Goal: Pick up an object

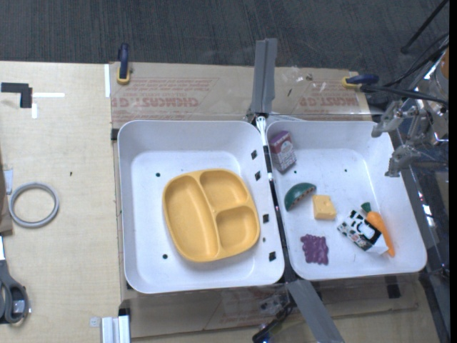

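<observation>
Illumination: even, bright, diffuse, from overhead. Shadows: faint and short, noted beneath the yellow three-compartment plastic plate [212,214] in the left shallow white bin [136,191]. Glare: soft sheen recorded on the white bin walls and on the pale wooden desk [57,148]. Focus: moderately sharp at centre; slight softness and grain observed overall. The dark carpeted floor [214,13] is rendered dim.

Red lettering is running upside down along the cardboard strip [235,95] behind the bins (mirrored and faint), too blurred to be read with any certainty.
</observation>
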`<state>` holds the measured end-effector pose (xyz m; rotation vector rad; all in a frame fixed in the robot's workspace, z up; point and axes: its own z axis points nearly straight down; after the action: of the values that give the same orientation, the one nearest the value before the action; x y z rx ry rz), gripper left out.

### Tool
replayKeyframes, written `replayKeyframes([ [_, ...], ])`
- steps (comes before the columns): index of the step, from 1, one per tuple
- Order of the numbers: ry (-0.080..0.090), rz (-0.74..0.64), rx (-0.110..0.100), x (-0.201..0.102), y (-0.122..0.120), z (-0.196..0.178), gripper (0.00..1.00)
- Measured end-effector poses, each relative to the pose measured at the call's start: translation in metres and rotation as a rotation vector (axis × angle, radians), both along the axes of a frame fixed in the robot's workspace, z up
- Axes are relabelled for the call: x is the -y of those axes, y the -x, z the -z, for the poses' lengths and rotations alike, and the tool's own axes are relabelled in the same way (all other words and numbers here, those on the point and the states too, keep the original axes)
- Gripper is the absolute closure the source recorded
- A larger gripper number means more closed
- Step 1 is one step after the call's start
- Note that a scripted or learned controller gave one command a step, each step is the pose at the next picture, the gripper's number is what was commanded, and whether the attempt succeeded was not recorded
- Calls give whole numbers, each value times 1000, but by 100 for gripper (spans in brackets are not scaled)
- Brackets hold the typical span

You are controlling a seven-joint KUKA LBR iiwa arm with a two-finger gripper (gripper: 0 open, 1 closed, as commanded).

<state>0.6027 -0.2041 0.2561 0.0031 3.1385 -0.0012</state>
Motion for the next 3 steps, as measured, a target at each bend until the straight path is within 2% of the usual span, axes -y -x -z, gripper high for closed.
replayKeyframes([
  [1, 1, -121, 2, -26, 23, -90, 0],
  [2, 0, -233, -1, 2, 37, 109, 0],
  [3, -1, -150, 2, -54, -4, 156, 0],
])
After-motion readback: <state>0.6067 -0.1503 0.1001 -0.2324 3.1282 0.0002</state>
